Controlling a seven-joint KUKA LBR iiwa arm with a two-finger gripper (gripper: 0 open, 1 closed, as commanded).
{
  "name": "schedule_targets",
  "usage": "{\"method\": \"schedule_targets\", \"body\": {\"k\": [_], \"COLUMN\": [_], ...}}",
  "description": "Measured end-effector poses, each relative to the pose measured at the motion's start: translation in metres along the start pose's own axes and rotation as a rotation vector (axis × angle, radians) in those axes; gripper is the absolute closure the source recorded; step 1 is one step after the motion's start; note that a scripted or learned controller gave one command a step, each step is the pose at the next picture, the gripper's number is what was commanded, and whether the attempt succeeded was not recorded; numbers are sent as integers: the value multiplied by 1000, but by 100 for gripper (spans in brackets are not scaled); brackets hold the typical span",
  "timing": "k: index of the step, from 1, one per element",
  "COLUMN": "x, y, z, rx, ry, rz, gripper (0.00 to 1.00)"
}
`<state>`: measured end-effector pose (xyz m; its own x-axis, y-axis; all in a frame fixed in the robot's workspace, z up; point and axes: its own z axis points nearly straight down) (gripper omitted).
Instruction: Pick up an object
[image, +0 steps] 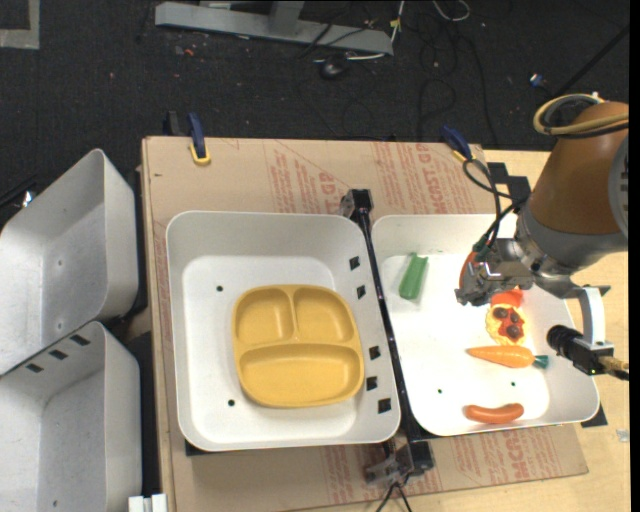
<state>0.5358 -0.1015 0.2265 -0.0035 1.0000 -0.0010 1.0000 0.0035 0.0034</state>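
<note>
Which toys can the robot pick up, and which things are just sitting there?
To pick from, all in the right bin:
green block
pizza slice
carrot
sausage

Just sitting there:
yellow divided plate in the left bin
blue clamps on the board's far edge

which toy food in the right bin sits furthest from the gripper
The sausage, alone by the right bin's bottom edge; carrot, pizza slice and green piece lie nearer.

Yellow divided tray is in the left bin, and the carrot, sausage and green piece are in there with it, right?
Not quite. The camera view shows the yellow divided tray alone in the left bin; the carrot, sausage and green piece lie in the right bin.
</note>
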Motion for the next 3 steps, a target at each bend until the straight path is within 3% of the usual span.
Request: {"method": "schedule_targets", "body": {"k": [3], "x": [157], "y": [3], "z": [6], "rx": [6], "ry": [3], "rz": [-5], "gripper": [100]}}
